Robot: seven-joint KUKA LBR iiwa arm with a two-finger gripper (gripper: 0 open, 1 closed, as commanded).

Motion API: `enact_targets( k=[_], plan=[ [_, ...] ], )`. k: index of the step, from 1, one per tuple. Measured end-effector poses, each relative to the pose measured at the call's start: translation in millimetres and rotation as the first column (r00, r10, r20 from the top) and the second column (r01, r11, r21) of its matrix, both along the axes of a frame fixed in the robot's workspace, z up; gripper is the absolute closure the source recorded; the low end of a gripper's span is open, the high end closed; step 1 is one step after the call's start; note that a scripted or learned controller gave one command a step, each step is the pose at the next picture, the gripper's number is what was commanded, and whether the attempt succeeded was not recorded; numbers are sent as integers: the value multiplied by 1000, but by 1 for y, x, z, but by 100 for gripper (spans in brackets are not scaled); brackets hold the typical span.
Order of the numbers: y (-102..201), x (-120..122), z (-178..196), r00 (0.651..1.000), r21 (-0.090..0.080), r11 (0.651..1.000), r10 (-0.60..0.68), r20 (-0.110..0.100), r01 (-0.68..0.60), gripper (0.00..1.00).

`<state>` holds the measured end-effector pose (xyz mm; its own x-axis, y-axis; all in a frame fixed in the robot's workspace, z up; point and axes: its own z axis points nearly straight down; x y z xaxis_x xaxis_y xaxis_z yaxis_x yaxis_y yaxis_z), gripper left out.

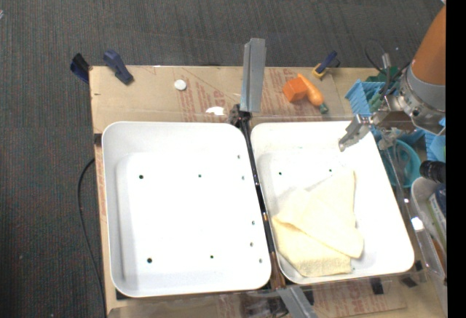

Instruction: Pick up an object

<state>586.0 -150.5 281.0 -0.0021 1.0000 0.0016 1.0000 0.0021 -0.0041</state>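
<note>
A pale yellow folded cloth (324, 225) lies in the right bin (291, 138), spread across its near half with a thicker folded edge toward the front. My gripper (352, 134) hangs over the bin's far right corner, above and behind the cloth, well apart from it. One grey finger (350, 136) slants down toward the bin. Nothing shows between the fingers. The orange band of the arm (435, 47) rises at the right edge.
The left bin (116, 142) stands beside the right one, with a grey upright post (253, 76) at the divider behind them. On the cardboard behind lie an orange clamp (303, 90), blue clips (116, 65) and a white cap (180, 84). Blue and teal clutter (371, 94) crowds the right side.
</note>
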Motion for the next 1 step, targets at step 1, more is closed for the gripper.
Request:
enact_targets(
  k=[1],
  plan=[
    [-33, -33, -6, 997, 0, 997, -75, 0, 75, 0]
  ],
)
